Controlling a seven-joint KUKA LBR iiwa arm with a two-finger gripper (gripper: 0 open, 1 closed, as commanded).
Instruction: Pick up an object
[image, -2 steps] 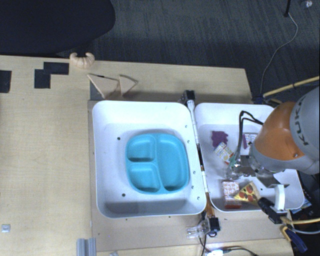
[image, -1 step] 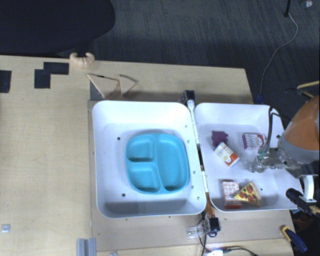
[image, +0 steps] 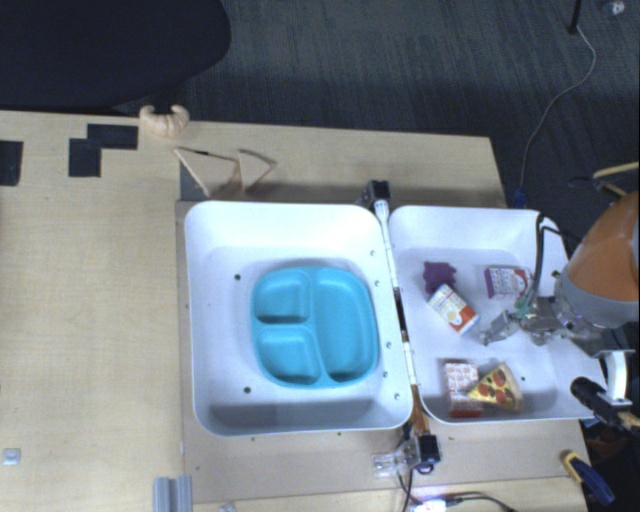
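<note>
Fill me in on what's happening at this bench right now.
A grey robot arm reaches in from the right, its end effector low over the right bin. That bin holds a purple piece, a small white-and-orange carton, a red-and-white packet, a pizza slice toy and a small box beside it. Nothing is visibly gripped. The left bin holds a blue divided tray.

floor (image: 400, 60): dark grey carpet | bench (image: 90, 330): pale wood | cable (image: 565, 95): thin, trailing over carpet at right
</note>
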